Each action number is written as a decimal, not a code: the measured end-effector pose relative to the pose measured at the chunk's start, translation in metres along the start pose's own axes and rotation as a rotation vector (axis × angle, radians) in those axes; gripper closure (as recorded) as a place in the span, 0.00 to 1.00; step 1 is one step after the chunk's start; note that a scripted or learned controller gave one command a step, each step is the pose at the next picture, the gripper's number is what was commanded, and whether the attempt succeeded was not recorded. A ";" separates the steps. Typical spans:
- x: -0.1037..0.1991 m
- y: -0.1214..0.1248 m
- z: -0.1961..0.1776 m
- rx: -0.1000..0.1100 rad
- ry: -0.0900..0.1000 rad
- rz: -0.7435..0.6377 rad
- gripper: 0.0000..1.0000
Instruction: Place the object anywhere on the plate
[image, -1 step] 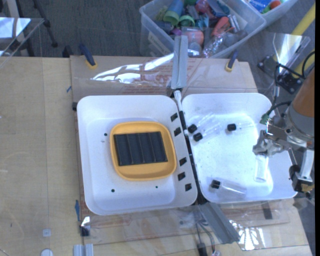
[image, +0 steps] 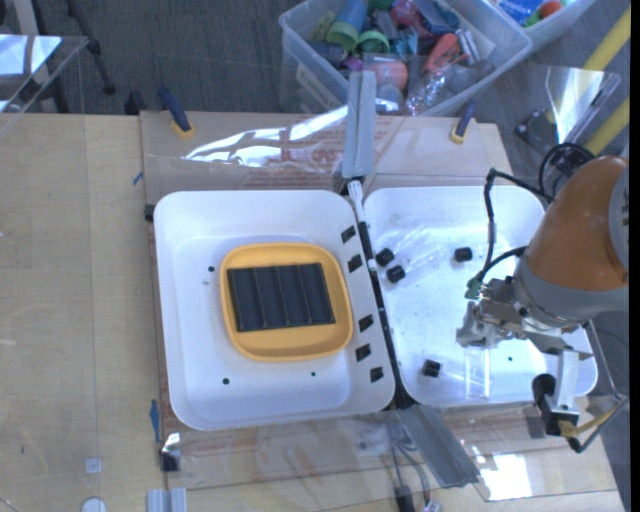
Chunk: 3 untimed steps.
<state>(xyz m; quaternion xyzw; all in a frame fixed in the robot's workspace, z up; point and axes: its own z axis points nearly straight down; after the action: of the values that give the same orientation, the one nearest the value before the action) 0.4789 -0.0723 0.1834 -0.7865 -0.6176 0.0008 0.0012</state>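
Because the pincer (image: 487, 335) of the grey arm with the orange band (image: 580, 240) hangs low over the near right part of the shallow white right-hand bin (image: 420, 215), the step in hand looks like the pick-up rather than the carry, and it deserves care. Whether the pincer is open or closed cannot be told from this slanted view, nor whether it has hold of anything. A faint, clear, glassy piece (image: 477, 378) lies just below it, near the bin's front edge. That is probably the object to be moved, though it is too see-through to be sure of its shape. The round-cornered yellow plate (image: 285, 343), with a dark ridged panel (image: 280, 297) filling its middle, sits in the centre of the shallow white left-hand bin (image: 190, 300), well apart from the pincer and across the raised rims where the two bins meet (image: 372, 300). To do this well, the pincer should settle squarely over the clear piece and close on its middle, since a smooth transparent thing is likely to slip. The lift should then be high enough to pass over the meeting rims and the row of small black clips (image: 358, 262) along them. Any spot on the plate serves, so aiming for its centre leaves the widest margin before release.
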 end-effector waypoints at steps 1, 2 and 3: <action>0.069 0.076 0.000 -0.001 -0.001 -0.078 1.00; 0.093 0.013 0.000 0.003 0.000 -0.295 1.00; 0.127 0.107 -0.001 -0.002 -0.001 -0.388 1.00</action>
<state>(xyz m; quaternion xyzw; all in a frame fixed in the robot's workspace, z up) 0.6125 0.0256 0.1841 -0.6526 -0.7577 0.0003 0.0001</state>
